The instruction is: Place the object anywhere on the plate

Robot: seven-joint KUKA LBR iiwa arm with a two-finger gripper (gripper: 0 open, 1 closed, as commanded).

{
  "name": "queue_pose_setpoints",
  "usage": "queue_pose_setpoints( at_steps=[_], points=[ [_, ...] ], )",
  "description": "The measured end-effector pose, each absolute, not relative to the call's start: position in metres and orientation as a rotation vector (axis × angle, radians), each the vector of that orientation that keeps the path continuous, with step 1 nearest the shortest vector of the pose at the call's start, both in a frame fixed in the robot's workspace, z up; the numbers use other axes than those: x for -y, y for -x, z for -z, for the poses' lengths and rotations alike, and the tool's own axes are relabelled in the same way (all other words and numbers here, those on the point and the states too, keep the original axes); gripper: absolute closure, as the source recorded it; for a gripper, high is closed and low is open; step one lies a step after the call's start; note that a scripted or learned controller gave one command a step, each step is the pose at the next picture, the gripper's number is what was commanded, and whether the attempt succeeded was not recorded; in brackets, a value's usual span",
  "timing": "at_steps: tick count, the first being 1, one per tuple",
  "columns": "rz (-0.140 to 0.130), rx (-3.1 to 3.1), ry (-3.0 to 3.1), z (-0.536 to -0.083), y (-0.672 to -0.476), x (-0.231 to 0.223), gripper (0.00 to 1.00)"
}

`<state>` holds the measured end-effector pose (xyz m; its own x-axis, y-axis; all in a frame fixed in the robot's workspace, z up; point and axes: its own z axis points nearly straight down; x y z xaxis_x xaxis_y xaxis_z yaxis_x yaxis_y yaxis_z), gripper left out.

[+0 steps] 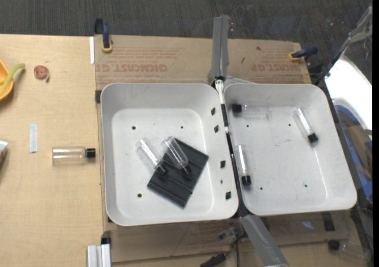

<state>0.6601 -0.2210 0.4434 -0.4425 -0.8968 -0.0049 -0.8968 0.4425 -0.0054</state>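
The left bin (118,141) holds a dark ribbed plate (177,182), lying flat and rotated at an angle. Two clear vials with black caps are in this bin: one (176,153) rests on the plate's upper part, the other (149,155) lies just beside it with its capped end touching the plate's left edge. The right bin (331,159) holds three more vials: one (243,165) near the left wall, one (305,125) toward the upper right, and one (249,109) near the top edge.

The claw's state cannot be told from this view.

Handling, as judged: the vials look light, rigid, smooth and round, so they are likely to roll or slip. Grasp across the middle of the barrel, claw fingers square to the long axis. The upper-right vial has open floor on all sides. The vial by the left wall offers little finger clearance on the wall side.

The plate's lower half is bare and gives room for placement.
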Motion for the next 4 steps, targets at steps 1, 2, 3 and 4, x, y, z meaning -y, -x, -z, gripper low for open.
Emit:
queue_pose_setpoints(
  at_steps=[1, 2, 3, 4],
  points=[
    [0.003, -2.338, 2.089, -0.4431, -0.66, 0.221, 0.0],
    [0.003, -1.973, 2.437, -0.4432, -0.6599, 0.2209, 0.0],
    [0.002, -1.543, 2.731, -0.4424, -0.659, 0.2144, 0.0],
    [0.006, -1.148, 2.921, -0.4436, -0.6601, 0.2125, 0.0]
  ],
)
